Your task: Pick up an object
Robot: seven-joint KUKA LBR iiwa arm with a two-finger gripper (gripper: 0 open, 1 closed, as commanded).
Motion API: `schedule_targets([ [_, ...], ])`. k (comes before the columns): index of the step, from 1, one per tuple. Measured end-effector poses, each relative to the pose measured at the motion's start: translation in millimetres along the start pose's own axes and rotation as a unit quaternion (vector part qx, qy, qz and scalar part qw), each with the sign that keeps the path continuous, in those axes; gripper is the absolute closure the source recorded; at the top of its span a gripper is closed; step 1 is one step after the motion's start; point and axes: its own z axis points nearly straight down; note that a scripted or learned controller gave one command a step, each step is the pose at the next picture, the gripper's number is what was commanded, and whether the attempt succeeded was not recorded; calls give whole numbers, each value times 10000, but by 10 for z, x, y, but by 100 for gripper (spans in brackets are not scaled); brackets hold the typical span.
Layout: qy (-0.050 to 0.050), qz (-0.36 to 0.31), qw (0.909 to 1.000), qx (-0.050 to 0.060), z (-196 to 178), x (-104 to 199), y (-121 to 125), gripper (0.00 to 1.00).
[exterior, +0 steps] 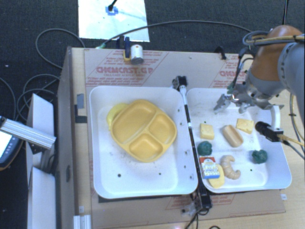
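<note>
Red "CHEMCAST GP" print marks the board (125,70); the fingers (232,103) hang spread, holding nothing.

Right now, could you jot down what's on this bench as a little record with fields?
left bin: white shallow bin holding a yellow divided plastic plate
right bin: white shallow bin with small toy foods
foods: two yellow cheese-like cubes, tan bread roll, two dark green lumps, beige croissant shape, red-and-white packet
gripper: two-finger gripper above the right bin's far edge, holding nothing
</note>
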Motion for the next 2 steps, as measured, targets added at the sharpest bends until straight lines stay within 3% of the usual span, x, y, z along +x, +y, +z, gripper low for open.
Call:
schedule_targets([
  [1, 10, 0, 10000, 18, 710, 394, -197, 0],
  [2, 6, 7, 10000, 16, 705, 419, -447, 0],
])
